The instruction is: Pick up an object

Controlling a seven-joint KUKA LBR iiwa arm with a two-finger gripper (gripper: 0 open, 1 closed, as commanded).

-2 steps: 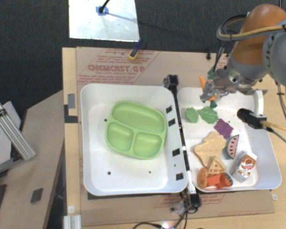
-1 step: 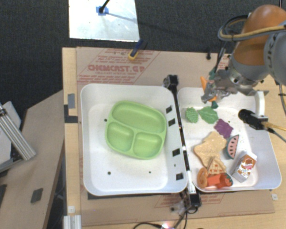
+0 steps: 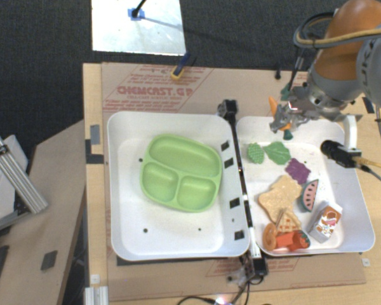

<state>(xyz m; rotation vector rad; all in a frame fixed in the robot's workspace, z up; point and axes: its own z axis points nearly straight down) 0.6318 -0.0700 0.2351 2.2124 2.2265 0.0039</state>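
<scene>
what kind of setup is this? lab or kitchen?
Likely a robot grasping lab bench: grey-and-orange arm over two shallow white bins, toy food pieces in one, green divided plastic tray in the other.

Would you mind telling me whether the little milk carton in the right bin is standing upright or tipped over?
Tipped over: the milk carton lies on its side on the right bin floor, its printed face up, beside the watermelon slice.

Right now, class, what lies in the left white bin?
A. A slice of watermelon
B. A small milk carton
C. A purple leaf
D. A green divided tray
D: the green divided tray lies alone in the left bin, while the toy foods sit in the right bin.
</scene>
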